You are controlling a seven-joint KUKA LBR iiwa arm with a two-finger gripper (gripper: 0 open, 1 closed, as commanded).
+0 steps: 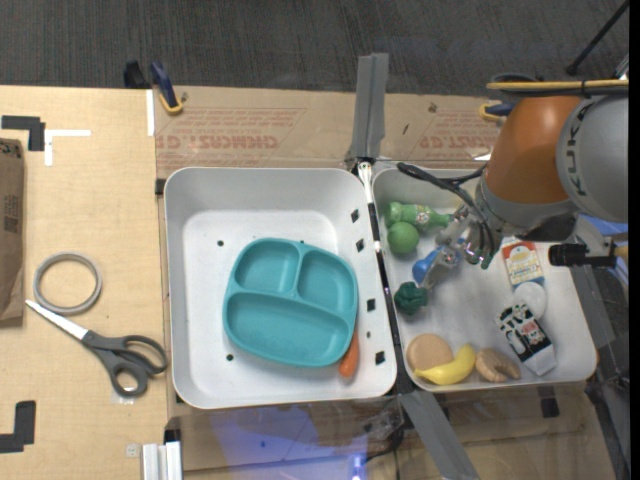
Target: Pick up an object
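Observation:
My gripper (462,248) hangs low over the middle of the right bin (570,368), reaching in from the right under the orange wrist band. A small blue object (428,266) lies just to its lower left, touching or nearly touching the tip. A green ball (402,237) and a light green toy (415,213) lie to the gripper's left, near the bin's left wall. Below them sits a dark green broccoli piece (410,298). Along the bin's front lie a yellow banana (447,369), a tan round piece (429,349) and a brown cookie (495,365).
A black-and-white carton (525,333) and a white packet with an orange label (522,263) lie at the right of the right bin. The left bin (190,228) holds a teal divided plate (291,303) and an orange carrot (348,360). Scissors (105,350) and a tape roll (67,282) lie on the bench at left.

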